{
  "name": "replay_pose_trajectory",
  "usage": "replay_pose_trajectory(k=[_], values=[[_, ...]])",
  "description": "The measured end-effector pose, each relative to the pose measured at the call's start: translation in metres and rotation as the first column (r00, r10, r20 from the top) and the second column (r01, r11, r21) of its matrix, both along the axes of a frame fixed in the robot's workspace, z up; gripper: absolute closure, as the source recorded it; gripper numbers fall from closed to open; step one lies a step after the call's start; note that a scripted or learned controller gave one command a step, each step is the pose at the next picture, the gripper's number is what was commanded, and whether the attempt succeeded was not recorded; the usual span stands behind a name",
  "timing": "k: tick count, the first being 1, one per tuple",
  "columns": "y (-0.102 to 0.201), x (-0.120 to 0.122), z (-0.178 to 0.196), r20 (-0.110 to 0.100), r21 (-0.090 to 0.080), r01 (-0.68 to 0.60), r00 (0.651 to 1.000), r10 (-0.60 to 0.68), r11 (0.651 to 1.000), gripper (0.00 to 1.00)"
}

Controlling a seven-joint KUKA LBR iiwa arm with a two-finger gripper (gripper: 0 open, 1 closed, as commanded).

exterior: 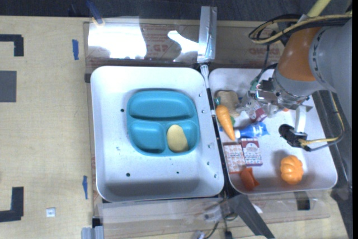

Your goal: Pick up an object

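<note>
My gripper [259, 111] hangs low over the upper middle of the right bin [321, 173], with the grey arm and its orange band reaching in from the right. Directly below it is a small pinkish item [259, 116], partly hidden by the gripper. An orange carrot [225, 120] lies just to the left, and a blue and white packet [251, 131] sits just beneath. Two red and white cartons [251, 152] rest nearer the front. A small orange fruit [291, 169] sits at the front right, and a red piece [248, 177] at the front edge.
The left bin [106, 165] holds a blue divided tray [159, 112] with a yellow potato-like item [177, 137] in its lower right compartment. A brownish item [226, 97] lies at the back of the right bin. A clear panel and metal post stand behind the bins.
</note>
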State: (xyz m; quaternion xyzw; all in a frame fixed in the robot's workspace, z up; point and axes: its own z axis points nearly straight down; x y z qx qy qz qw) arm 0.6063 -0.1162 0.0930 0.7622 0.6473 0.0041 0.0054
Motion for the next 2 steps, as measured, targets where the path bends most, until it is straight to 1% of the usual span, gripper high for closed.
replay_pose_trajectory(k=[1, 2], values=[[0.000, 0.001, 0.010, 0.002, 0.001, 0.000, 1.000, 0.000, 1.000, 1.00], [0.008, 0.004, 0.087, -0.006, 0.002, 0.010, 1.000, -0.010, 1.000, 1.00]])
